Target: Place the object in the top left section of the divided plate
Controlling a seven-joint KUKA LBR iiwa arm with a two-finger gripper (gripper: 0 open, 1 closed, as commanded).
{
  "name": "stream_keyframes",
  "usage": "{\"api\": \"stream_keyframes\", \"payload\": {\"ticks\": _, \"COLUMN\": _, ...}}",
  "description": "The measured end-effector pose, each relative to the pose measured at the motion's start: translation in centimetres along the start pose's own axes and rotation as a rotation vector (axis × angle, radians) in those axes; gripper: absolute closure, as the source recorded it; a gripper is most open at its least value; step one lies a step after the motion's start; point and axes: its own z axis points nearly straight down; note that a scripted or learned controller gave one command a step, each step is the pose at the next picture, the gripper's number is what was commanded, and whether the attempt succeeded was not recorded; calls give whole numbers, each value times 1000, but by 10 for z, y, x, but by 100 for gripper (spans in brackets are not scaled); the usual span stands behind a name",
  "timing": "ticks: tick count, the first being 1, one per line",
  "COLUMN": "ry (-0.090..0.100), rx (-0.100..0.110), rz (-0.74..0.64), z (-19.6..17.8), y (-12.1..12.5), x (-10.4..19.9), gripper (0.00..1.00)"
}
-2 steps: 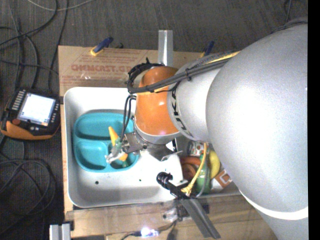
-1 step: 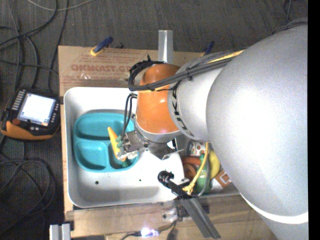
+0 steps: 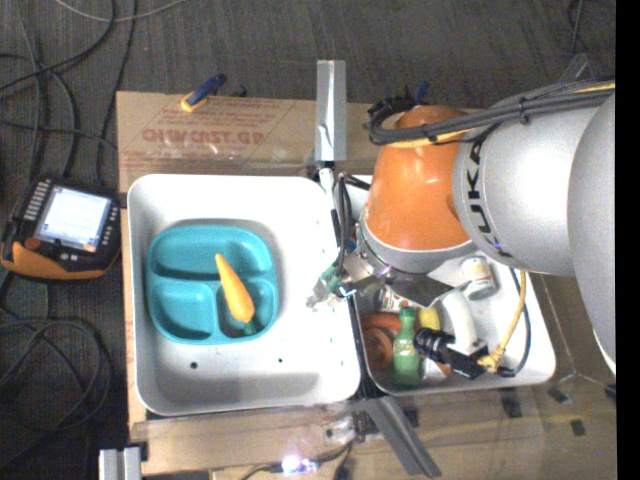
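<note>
While fingers [image 3: 330, 286] hover rightward, carrot [image 3: 236, 289] lies apart in plate [image 3: 170, 263].

Dark, seemingly carpeted floor [image 3: 250, 28], cables [image 3: 60, 38]

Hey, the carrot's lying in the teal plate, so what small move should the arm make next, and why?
Probably move left over the carrot and come down on it. It lies across the divider of the teal divided plate, mostly in a lower section, not the top left one, while the gripper sits at the bin's right wall, apart from it.
</note>
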Motion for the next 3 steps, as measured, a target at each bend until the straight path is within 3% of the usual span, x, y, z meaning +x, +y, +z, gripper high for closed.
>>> {"api": "stream_keyframes", "payload": {"ticks": 1, "ry": 1, "rx": 2, "rz": 83, "z": 44, "y": 58, "x": 93, "gripper": 100}}
{"api": "stream_keyframes", "payload": {"ticks": 2, "ry": -1, "rx": 0, "rz": -109, "z": -25, "y": 93, "x": 93, "gripper": 100}}
{"api": "stream_keyframes", "payload": {"ticks": 3, "ry": -1, "rx": -19, "rz": -39, "z": 108, "y": 67, "x": 90, "gripper": 100}}
